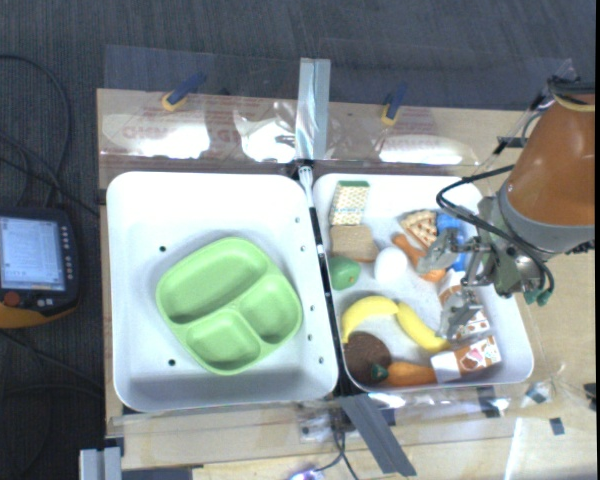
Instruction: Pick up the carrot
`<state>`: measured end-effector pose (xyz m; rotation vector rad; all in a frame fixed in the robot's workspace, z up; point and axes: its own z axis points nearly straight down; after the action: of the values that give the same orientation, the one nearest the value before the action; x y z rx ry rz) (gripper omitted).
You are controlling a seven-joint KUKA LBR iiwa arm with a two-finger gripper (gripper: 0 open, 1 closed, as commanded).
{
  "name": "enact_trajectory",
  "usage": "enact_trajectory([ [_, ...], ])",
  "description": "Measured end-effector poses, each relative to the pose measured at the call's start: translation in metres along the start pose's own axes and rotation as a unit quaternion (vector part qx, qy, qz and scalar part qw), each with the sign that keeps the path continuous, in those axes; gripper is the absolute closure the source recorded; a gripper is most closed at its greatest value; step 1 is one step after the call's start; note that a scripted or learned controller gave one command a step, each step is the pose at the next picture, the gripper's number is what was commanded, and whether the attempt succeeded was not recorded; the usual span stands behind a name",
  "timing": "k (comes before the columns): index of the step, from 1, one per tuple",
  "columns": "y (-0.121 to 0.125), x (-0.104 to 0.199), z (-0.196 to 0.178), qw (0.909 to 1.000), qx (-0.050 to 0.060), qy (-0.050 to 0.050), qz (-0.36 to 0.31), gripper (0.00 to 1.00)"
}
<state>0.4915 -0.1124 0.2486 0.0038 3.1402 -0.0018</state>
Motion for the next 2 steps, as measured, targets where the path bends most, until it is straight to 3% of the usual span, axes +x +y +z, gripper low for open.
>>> enact_trajectory([
  [1, -0.059, -0.056, 0.144, 0.9989, 0.001, -0.008, 0.046, 0.0],
  [2, -0.044, -0.112, 0.158, 0.9971, 0.001, -0.009, 0.076, 0.0],
])
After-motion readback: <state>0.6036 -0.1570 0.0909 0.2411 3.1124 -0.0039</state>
